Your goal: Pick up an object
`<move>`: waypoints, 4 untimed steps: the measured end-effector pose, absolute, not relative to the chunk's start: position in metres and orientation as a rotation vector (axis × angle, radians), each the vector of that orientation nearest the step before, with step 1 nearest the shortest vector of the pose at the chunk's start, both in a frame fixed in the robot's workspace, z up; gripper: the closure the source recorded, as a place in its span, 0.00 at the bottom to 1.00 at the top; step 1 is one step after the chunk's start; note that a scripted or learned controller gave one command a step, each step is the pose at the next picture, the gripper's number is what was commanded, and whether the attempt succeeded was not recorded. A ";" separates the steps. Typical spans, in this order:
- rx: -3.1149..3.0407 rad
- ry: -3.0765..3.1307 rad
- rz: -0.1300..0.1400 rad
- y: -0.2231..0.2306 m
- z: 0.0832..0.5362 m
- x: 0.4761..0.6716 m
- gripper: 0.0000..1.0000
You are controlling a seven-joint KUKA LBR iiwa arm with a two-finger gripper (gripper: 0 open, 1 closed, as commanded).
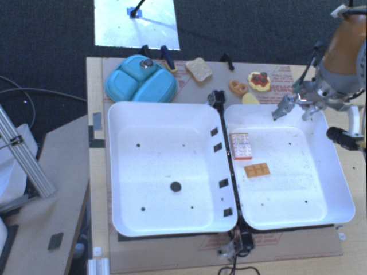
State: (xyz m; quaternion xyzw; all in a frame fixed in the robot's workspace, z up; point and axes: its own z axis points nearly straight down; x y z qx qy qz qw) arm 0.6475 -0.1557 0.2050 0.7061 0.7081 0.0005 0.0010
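Dark carpet surrounds a pale wooden bench that carries two shallow white bins side by side.

Seen from the camera above, the left white bin holds one small dark round disc near its middle. The right white bin holds a small white card with red print against its left wall, and just below that a flat orange waffle-patterned piece. Along the bench's far edge, outside the bins, lie a blue compartment tray, a tan toast-shaped toy, a brown pretzel-shaped toy and a small yellow plate with red toppings.

The two-finger gripper hangs over the right bin's far edge with its fingers spread apart and nothing between them, well apart from the card and the orange piece.

Both candidates lie flat, so the likely failure is fingers closing above them or sliding off. The card so close to the wall could also make one finger strike the bin's rim.
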 end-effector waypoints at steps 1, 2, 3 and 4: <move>2.223 2.215 0.003 -0.209 0.080 0.617 0.00; 2.206 2.216 0.011 -0.106 0.089 0.502 0.00; 2.208 2.208 0.013 -0.111 0.100 0.507 1.00; 2.205 2.231 0.011 -0.028 0.189 0.500 1.00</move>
